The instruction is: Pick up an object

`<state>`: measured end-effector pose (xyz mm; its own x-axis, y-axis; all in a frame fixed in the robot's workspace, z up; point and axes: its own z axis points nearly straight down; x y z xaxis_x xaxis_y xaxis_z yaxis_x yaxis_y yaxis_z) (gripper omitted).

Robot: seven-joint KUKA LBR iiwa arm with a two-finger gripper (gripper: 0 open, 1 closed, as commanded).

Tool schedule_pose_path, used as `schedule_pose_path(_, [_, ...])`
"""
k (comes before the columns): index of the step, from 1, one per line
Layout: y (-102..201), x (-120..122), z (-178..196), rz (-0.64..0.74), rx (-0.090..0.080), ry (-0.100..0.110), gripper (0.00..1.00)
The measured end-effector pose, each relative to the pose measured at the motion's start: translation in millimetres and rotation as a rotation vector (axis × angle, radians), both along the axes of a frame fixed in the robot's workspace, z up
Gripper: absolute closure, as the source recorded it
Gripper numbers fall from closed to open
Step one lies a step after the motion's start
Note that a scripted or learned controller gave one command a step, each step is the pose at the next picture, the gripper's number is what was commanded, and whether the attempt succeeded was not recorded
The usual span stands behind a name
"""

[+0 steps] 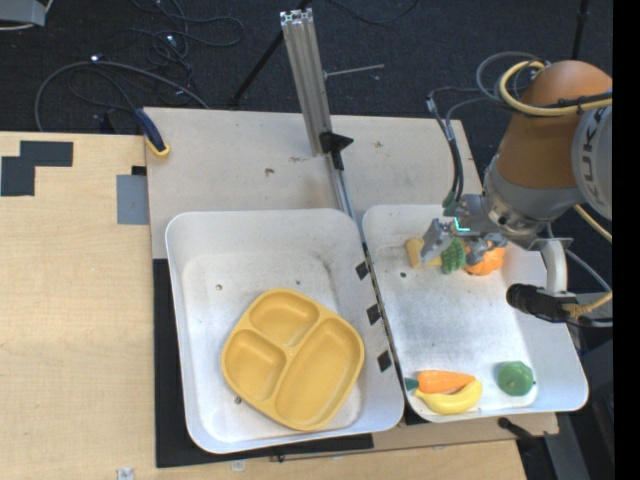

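Gripper [448, 240] low over the far end of the right bin [440, 308], reaching in under the grey-and-orange arm [545, 158]. Whether it is wide, narrow or closed on something: cannot tell, the metal parts blur together with what lies beneath

Directly at the gripper: a small green object [453, 258], an orange piece [486, 261] just beside it on the arm side, a small yellow piece [414, 252] just beside it on the other. All three close together, possibly touching; all appear to rest on the bin floor. Nothing seen lifted

Judgement: approach done, gripper at or near grasp height over this cluster; the grasp itself and the lift are not confirmed. Most of the task still left — close on one piece, raise it clear of the bin

Further out, near end of the same bin: a carrot [444, 380] lying on or against a banana [452, 399], a green round fruit [515, 377] near them, well apart from the gripper

Left bin [200, 268]: a yellow divided tray [292, 357], flat, three compartments, untouched

Beyond the bins: bench [240, 158] with an upright metal post [308, 78] at the back
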<state>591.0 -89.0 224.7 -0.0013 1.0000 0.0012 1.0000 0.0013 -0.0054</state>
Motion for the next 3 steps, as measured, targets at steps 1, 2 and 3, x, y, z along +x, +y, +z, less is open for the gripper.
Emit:
schedule_pose_path(1, [0, 0, 1, 0.000, 0.000, -0.002, 0.00])
schedule_pose_path(2, [5, -5, -45, 0.000, 0.000, 0.003, 0.00])
schedule_pose_path(3, [0, -5, -108, -0.002, 0.000, 0.004, 0.00])
